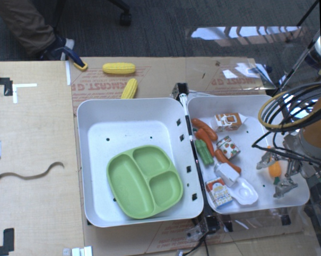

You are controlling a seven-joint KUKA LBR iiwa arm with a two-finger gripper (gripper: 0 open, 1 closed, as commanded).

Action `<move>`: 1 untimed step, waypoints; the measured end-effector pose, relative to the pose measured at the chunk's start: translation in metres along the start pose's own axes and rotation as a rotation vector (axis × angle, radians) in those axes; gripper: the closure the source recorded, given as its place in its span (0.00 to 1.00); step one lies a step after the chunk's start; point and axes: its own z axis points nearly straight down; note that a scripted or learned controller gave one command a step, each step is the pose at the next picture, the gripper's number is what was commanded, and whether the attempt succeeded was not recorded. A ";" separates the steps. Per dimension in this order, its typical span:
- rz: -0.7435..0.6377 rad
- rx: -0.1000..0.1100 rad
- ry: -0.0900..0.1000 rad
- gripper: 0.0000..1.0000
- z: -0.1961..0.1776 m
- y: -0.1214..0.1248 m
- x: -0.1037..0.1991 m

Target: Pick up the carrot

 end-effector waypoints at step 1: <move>-0.003 0.003 -0.005 1.00 -0.010 0.000 -0.003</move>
